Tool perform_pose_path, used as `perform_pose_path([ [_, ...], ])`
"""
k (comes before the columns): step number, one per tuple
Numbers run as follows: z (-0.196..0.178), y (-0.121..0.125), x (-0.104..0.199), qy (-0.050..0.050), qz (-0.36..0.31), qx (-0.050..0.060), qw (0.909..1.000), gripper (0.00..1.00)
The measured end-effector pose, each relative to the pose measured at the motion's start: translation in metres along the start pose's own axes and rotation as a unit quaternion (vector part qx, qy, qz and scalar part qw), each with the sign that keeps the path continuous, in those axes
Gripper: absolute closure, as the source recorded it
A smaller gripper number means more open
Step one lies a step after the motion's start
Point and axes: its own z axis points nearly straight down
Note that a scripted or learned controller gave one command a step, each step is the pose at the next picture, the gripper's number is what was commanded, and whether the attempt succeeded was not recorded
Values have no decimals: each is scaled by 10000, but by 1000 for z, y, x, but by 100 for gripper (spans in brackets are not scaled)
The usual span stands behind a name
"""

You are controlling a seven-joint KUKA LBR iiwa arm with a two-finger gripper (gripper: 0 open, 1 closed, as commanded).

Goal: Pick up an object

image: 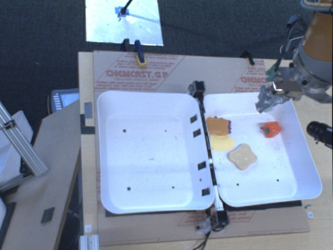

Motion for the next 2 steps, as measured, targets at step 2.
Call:
perform_pose_path([
  [2,-1,-9,157,6,15,7,10000,100],
])
